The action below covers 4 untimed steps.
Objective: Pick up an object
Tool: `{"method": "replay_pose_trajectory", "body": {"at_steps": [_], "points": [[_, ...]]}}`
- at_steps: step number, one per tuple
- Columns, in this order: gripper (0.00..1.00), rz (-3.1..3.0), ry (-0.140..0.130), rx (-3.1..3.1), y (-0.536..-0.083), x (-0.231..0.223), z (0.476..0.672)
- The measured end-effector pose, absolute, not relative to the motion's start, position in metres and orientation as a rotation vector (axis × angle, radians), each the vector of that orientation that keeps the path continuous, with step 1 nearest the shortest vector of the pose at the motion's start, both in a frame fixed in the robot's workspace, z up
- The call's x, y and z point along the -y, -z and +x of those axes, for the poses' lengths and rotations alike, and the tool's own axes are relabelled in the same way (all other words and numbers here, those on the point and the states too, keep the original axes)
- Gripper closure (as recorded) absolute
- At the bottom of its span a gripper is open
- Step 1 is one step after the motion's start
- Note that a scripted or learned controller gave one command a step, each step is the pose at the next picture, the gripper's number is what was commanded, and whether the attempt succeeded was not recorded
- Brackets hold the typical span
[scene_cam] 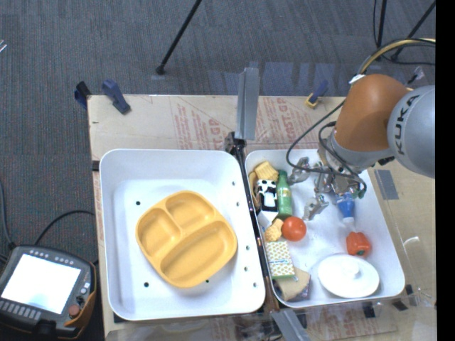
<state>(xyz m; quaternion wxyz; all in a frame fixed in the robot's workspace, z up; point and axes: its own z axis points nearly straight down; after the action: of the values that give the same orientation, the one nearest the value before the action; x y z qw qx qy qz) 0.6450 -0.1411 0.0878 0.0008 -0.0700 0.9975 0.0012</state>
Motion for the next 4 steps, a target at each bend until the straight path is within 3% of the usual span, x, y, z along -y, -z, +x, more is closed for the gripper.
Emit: {"method": "replay_pose_trajectory", "body": {"at_steps": [1, 2, 4], "points": [[0.00, -0.094, -0.002, -3.139, -0.088, 0.213, 0.619], [0.00, -0.122, -0.003, -3.139, -0.088, 0.206, 0.619], [0.00, -0.338, -0.001, -3.116, -0.090, 0.183, 0.646]]}}
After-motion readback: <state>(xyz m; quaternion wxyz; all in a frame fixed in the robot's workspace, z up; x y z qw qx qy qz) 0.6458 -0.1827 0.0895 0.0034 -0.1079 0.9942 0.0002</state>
